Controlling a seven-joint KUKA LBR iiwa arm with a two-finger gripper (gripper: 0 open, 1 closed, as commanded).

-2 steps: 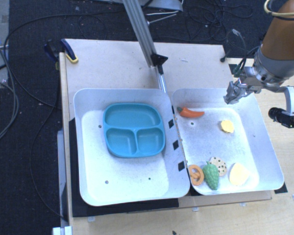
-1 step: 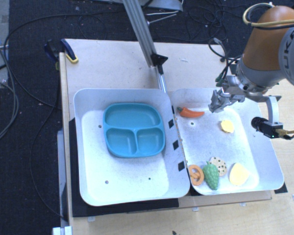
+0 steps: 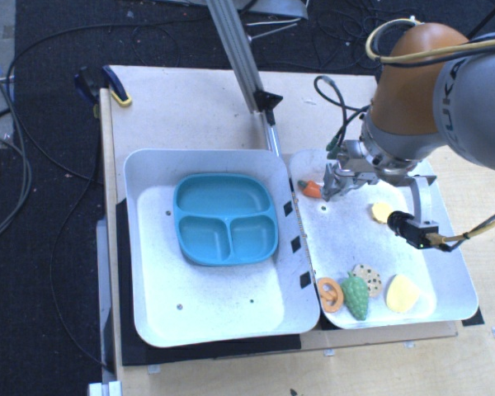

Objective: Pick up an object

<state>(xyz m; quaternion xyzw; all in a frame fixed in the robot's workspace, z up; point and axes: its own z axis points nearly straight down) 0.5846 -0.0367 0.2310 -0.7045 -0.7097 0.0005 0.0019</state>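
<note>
Gripper: you have the gripper (image 3: 328,190) low in the right bin (image 3: 445,291), at its far left corner; from this angle you cannot tell how its fingers stand.
Orange piece: a small orange object (image 3: 312,190) lies at the gripper's left side, touching or just beside it against the bin's left wall; whether it is gripped you cannot tell.
Arm: your arm (image 3: 445,89) comes in from the right, its orange band above the wrist hanging over the far right part of the right bin.
Yellow piece, mid bin: a small yellow object (image 3: 381,213) lies right of the gripper, toward the middle of the bin.
Near edge group: along the near edge of the right bin you see an orange pretzel-shaped ring (image 3: 330,294), a green bumpy fruit (image 3: 356,296) just beside it, a speckled cookie (image 3: 368,276) touching the fruit's far side, and a larger yellow object (image 3: 402,294) to their right.
Left bin: the left bin (image 3: 148,246) holds a blue divided plate (image 3: 226,219), three compartments, toward the far half.
Bench: both bins sit side by side on the bench (image 3: 181,106), edges overlapping at the middle.
</note>
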